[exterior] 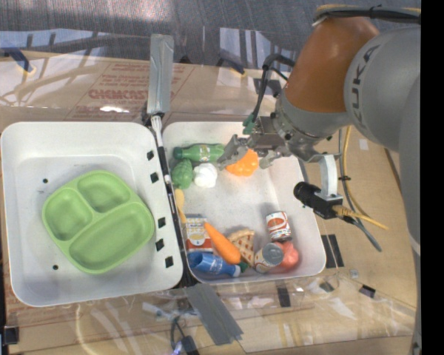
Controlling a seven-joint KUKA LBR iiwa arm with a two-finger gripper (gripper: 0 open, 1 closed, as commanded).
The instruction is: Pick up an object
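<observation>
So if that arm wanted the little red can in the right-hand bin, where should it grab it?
Probably from straight above, closing across the red can's round body. It stands roughly upright with open bin floor above and left of it. The tomato-like piece and another can crowd its lower side, so the fingers should avoid that side.

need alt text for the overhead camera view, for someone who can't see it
A grey robot arm with an orange band reaches from the right, its gripper low over an orange toy in the right bin, which also holds a carrot, a green bottle and a can. The left bin holds a green divided plate.
</observation>
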